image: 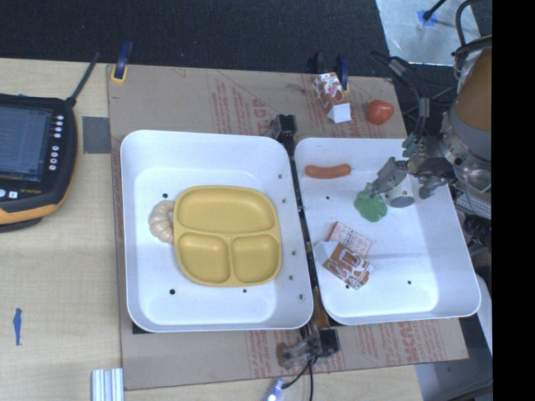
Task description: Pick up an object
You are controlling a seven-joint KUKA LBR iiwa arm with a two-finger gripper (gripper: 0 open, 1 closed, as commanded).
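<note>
Gripper [404, 182] hangs over the upper part of the right bin [435, 295], its fingers spread apart and gripping nothing. Just below and left of it in the frame lies a green object [371, 206], a small lump with no clear long axis, touching or nearly touching the left fingertip; that seems the nearest pick

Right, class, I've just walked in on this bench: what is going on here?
A robot arm reaches in from the right, its pincer over the right bin, beside a green lump. Nothing shows between its fingers. A sausage and a snack packet lie in that bin. The left bin holds a yellow tray.
</note>
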